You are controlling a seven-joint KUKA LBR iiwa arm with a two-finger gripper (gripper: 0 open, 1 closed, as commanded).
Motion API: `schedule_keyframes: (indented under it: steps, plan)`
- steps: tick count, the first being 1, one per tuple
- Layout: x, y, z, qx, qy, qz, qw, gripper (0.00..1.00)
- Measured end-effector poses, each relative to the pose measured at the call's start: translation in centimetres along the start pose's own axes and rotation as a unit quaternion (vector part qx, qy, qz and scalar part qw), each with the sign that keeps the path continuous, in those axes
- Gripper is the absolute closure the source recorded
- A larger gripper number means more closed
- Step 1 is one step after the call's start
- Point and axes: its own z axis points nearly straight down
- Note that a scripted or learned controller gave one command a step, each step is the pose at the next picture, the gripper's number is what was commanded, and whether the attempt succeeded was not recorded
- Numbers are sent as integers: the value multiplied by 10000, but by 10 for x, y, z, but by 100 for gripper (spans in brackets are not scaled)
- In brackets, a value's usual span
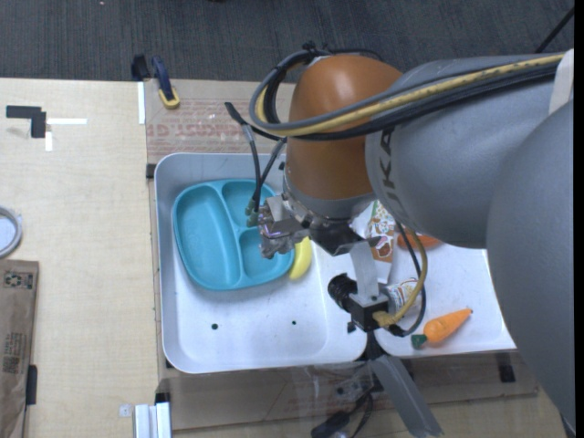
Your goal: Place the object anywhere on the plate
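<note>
A blue divided plate (214, 235) lies in the left white bin (246, 336), toward its back left. My gripper (272, 235) hangs low over the plate's right rim, under the orange wrist band. A yellow banana-like object (302, 258) sits just right of the gripper, at the plate's right edge, partly hidden by the wrist. The view does not show whether the gripper is touching or holding it.
An orange carrot with a green top (445, 326) lies near the front of the right bin (474, 272). A white and orange packet (383, 231) peeks out beneath the arm. A yellow and blue clamp (164, 82) sits on the bench behind the bins.
</note>
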Motion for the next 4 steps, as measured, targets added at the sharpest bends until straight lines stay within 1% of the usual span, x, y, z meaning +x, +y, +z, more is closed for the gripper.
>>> schedule_keyframes:
  steps: [1, 2, 3, 4]
  plan:
    - [29, -1, 20, 7, -5, 188, 9998, 100]
    - [34, 25, 31, -4, -4, 327, 9995, 100]
    - [36, 22, 27, -6, -6, 486, 9988, 100]
    - [32, 6, 18, 3, -3, 506, 9987, 100]
